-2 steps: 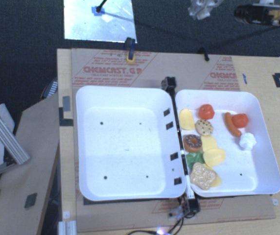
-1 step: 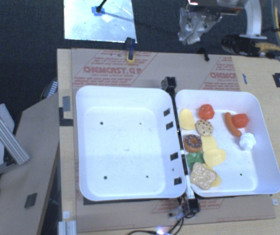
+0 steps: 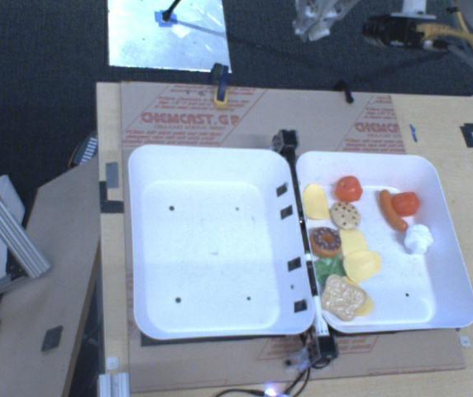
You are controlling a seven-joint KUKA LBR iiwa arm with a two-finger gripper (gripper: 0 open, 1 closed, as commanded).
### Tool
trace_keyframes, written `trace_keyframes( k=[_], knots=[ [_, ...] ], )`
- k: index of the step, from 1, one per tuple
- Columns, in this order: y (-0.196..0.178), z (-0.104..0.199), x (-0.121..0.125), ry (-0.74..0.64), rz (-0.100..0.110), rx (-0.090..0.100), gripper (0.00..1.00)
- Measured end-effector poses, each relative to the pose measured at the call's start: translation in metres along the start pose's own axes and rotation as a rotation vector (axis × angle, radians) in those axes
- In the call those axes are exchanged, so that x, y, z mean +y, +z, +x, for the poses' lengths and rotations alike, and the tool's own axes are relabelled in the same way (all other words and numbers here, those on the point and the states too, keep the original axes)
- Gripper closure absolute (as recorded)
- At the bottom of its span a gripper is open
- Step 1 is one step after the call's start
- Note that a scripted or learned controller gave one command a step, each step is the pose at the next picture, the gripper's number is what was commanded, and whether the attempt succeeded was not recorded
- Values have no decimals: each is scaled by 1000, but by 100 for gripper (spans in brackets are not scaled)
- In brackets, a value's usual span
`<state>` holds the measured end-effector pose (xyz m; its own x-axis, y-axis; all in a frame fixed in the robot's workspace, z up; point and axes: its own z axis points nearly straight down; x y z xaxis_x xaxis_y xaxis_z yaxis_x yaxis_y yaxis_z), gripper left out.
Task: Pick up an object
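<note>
— Why is the gripper [image 3: 323, 15] parked so high, beyond the table [image 3: 435, 118]?

— Nothing picked yet — whether its jaws are open, I cannot tell. The toy food, tomato [image 3: 349, 188] included, crowds the right bin [image 3: 447, 263].

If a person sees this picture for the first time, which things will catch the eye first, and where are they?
The eye goes first to the bright toy food crowded in the right bin: a red tomato, a chocolate-chip cookie, a frosted donut and an orange sausage near the bin's left and far sides. Beside it lies the wide white left bin. At the top, the pincer hangs over the dark floor, beyond the bench.
</note>
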<state>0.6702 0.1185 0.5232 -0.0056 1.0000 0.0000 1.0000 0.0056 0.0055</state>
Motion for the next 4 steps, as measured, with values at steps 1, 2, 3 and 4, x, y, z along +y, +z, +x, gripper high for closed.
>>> trace_keyframes(
  k=[1, 2, 3, 4],
  knots=[
    [27, 27, -2, -2, 5, 1, 100],
    [36, 44, -2, -1, 5, 1, 100],
    [44, 61, -2, 0, 4, 1, 100],
    [50, 71, -2, 1, 4, 0, 100]
  ],
)
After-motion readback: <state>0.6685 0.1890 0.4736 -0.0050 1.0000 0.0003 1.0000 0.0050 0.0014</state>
